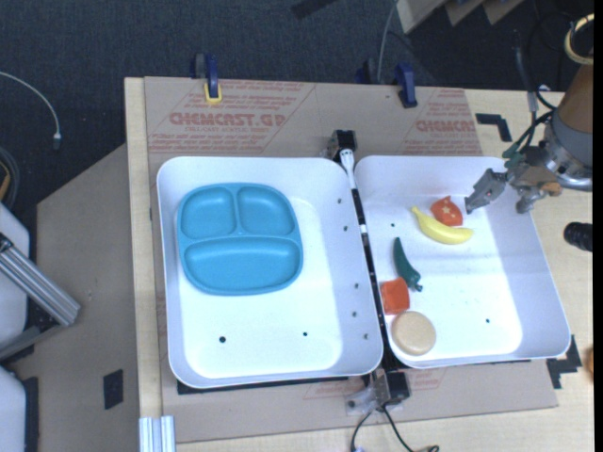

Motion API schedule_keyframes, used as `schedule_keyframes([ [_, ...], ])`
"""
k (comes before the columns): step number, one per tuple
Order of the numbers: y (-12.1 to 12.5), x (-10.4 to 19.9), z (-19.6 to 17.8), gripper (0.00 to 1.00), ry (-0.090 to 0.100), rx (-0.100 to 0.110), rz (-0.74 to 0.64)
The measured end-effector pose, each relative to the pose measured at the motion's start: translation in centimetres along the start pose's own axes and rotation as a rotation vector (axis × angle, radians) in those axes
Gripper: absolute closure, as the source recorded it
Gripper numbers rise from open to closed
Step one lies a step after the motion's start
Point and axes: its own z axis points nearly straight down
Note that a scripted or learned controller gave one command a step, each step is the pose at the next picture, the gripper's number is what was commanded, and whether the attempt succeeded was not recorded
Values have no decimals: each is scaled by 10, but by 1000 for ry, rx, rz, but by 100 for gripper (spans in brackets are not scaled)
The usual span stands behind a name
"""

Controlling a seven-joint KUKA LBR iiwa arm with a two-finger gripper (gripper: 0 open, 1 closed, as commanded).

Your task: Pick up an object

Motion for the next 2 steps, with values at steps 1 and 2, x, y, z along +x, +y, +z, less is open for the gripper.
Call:
schedule_keyframes([
  [1,3,1,-9,0,-3,-15,-4],
  [2,5,6,34,0,-1,-10,-5],
])
